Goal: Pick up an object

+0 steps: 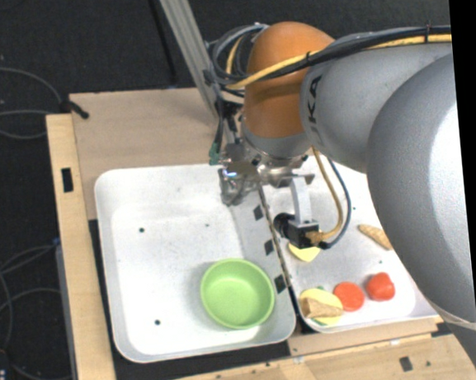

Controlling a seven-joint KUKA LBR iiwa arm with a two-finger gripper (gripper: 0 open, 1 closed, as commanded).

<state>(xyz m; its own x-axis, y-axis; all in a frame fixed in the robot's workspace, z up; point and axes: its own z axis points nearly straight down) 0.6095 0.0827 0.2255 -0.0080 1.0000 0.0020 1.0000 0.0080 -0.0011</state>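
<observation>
Green bowl (237, 293), lower centre of frame, sat upright in the left bin (142, 235) near its right wall, apparently free for a grasp. Claw (232, 185) hung at upper centre by the bins' shared wall, well apart from the bowl; its opening could not be told.

Robotics lab: grey arm (398, 130) over a plywood bench (133, 128), two white bins (167, 232), loose cables (12, 72) on dark floor (24, 204).

Left bin (142, 235) mostly open, right bin (347, 258) crowded
Green bowl (237, 293) alone in left bin's front right corner; along right bin's front, yellow plate (313, 294), orange ball (348, 296), red piece (381, 287); arm (398, 130) overhead.
</observation>
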